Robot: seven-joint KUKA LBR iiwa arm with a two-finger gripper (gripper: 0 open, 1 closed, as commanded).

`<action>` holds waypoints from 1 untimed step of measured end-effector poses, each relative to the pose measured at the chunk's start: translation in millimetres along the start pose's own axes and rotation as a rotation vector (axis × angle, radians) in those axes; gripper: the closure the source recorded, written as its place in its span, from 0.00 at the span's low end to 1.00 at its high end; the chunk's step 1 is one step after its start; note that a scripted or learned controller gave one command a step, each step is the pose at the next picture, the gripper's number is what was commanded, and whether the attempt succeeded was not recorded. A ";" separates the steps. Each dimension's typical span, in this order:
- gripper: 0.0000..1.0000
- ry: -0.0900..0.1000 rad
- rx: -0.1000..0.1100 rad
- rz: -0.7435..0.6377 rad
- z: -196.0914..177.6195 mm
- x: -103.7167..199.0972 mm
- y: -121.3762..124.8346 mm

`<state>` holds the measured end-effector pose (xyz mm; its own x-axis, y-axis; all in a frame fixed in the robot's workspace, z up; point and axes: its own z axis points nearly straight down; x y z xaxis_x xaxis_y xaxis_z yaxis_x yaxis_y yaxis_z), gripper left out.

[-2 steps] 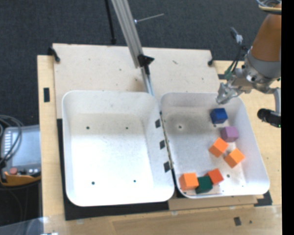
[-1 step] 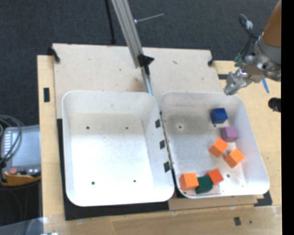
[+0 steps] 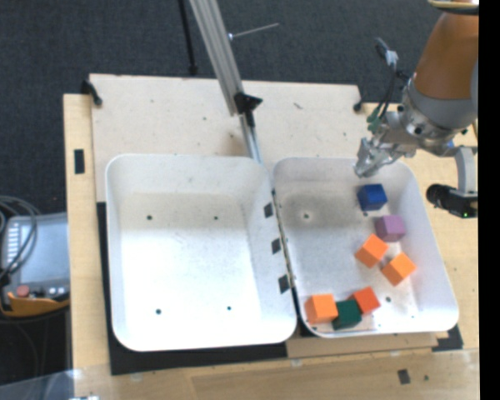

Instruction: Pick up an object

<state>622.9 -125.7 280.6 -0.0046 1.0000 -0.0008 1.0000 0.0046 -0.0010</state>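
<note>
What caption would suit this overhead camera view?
Robot gripper hovering above a blue cube in the right bin, among orange, purple and green blocks.

Orange-banded arm (image 3: 450, 44), grey wrist collar, black cables alongside, metallic silver tool (image 3: 368, 163)

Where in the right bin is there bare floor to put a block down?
The right white bin has bare floor on its left half, between the divider wall and the blue cube. Crowded: the right side, with the purple cube and two orange cubes, and the near rim's cluster around the green block.
</note>
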 end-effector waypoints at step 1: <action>1.00 0.002 -0.001 -0.002 1.1 59.1 -13.7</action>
<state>608.9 -66.6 279.4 -0.0070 1.0000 0.0009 1.0000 0.0070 -0.0005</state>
